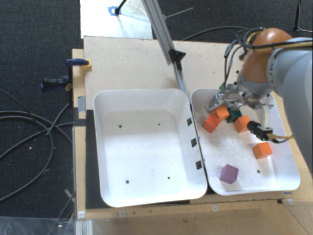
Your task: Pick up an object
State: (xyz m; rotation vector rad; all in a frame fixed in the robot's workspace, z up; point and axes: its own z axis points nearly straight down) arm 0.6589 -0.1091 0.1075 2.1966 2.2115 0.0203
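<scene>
- The gripper (234, 112) hangs low over the right bin (288, 180), in that bin's 12 o'clock part, under the arm (288, 62) with its orange band (259, 58).
- Whether its fingers are spread or closed, I cannot tell; the wrist hides them.
- A small dark green block (235, 115) sits right at the gripper, with orange cubes crowding it: one (222, 112) at its 9 o'clock, another (211, 124) further toward 8 o'clock, a third (241, 124) at 5 o'clock.
- A fourth orange cube (262, 150) lies apart, toward the bin's 3 o'clock side.
- A purple cube (228, 174) rests near the bin's 6 o'clock edge.
- The left bin (105, 131) stands just beside the right one.
</scene>
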